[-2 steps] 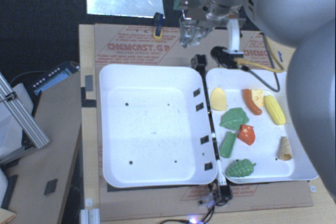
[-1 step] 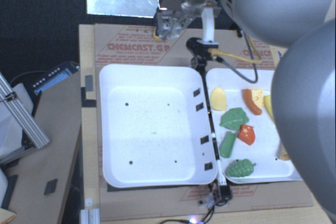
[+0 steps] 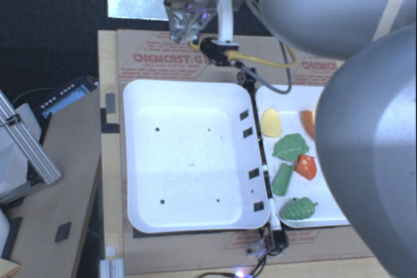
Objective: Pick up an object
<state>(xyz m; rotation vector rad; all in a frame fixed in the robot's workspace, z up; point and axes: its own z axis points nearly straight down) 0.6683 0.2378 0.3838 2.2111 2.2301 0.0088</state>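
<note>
gripper (image 3: 184,28): above bench beyond left bin (image 3: 140,140), grip state cannot tell | toy foods: yellow piece (image 3: 271,122), green leaf (image 3: 290,146) in right bin, well apart from gripper

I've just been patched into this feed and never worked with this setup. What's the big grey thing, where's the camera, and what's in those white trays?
One camera looks down at a slant from above the bench. The big grey shape is the robot arm, reaching in from the right; its gripper hangs above the far edge of the bench, beyond the trays, with nothing visible between its fingers. Two shallow white bins sit side by side. The left bin shows bare floor. The right bin holds toy foods: a yellow piece, a green leaf, a red piece, a green stick, a bumpy green piece and an orange piece partly hidden by the arm.
</note>
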